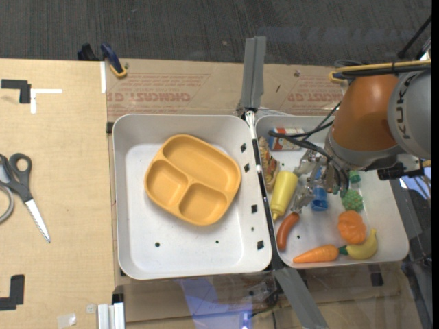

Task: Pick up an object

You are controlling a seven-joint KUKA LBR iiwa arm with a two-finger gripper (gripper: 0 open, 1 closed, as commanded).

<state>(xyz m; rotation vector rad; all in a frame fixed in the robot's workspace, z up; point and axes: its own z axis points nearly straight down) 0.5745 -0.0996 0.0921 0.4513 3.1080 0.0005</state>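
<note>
Overhead, the arm [374, 118] reaches in from the right, its hand [317, 180] lowered into the right bin [391, 249].

Whether the hand is open or closed cannot be told (cables and metal parts crowd it). Just beside it lie a yellow bottle [283, 192], a small blue piece [319, 201], a red chili [287, 229], a green broccoli-like toy [352, 200], an orange fruit [352, 227], a banana [364, 247] and a carrot [317, 254]. The left bin [137, 252] holds a yellow divided plate [193, 179], its three compartments bare. Scissors [24, 192] rest on the desk [55, 252].
</note>
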